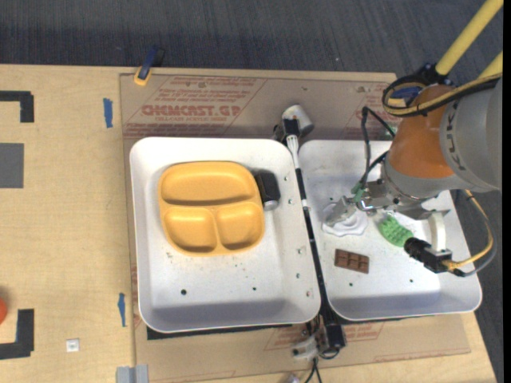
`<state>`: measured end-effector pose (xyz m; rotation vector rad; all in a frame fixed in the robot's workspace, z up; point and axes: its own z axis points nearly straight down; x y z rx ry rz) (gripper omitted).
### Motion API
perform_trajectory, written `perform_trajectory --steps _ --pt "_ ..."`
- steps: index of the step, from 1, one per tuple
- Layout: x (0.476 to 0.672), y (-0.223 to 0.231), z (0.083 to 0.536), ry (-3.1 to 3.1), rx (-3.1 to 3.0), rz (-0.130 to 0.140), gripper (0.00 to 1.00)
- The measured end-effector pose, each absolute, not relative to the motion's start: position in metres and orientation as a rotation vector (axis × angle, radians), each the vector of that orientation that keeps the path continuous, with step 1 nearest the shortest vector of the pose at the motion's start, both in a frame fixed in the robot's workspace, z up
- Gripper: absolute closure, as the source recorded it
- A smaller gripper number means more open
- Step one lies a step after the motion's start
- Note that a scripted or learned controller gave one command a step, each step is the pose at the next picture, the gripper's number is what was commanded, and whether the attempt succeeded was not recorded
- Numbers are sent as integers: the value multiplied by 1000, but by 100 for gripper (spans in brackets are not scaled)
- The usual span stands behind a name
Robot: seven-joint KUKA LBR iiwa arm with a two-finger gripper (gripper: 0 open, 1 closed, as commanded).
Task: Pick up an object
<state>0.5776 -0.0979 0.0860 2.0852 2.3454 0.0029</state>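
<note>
The left bin [152,238] has a big yellow tray [211,206] near its far edge, with a black thing [267,188] touching it on the right. The near half is open floor. In the right bin [447,294], the arm [447,146] covers the far right corner. A white thing [345,223], a green thing [394,230] and a brown bar [351,261] sit in the middle. The near edge is open.

light wood bench [64,238], cardboard sheet [239,94] laid on it, two white bins side by side on the cardboard, left bin [160,294], right bin [399,298], blue clamp [148,64] at far edge
</note>
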Motion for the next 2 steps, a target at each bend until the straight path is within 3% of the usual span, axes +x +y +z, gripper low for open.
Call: perform_trajectory --steps 1,2 --pt "579 -98 97 2341 2085 8 100" --pt "579 -98 97 2342 2086 6 0"
